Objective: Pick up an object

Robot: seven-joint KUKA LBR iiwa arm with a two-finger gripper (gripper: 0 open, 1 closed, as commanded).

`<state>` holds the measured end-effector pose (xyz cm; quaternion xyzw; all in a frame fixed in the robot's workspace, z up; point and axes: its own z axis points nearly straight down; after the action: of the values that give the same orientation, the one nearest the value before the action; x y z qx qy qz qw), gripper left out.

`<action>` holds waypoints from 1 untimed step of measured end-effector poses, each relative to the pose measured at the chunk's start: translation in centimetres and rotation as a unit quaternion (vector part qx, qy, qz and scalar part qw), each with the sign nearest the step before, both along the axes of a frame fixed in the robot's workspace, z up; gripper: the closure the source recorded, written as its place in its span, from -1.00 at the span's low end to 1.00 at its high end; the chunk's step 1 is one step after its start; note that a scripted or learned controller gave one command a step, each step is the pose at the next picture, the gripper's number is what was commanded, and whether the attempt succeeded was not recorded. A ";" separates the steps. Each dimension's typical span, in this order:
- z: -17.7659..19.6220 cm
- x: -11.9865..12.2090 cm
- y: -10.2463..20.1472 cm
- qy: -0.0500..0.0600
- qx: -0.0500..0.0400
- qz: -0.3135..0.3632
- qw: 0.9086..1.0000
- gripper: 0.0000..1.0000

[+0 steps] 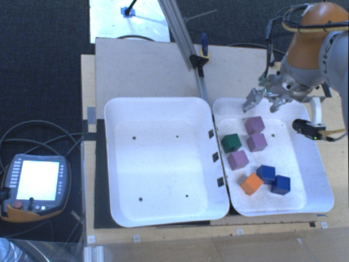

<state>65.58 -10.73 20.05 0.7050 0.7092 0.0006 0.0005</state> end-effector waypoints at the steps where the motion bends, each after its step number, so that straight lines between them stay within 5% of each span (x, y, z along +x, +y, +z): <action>1: 0.0 0.0 0.0 0.000 0.000 0.000 1.000 -1.00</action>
<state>65.58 -10.75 20.07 0.7051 0.7091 0.0004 0.0007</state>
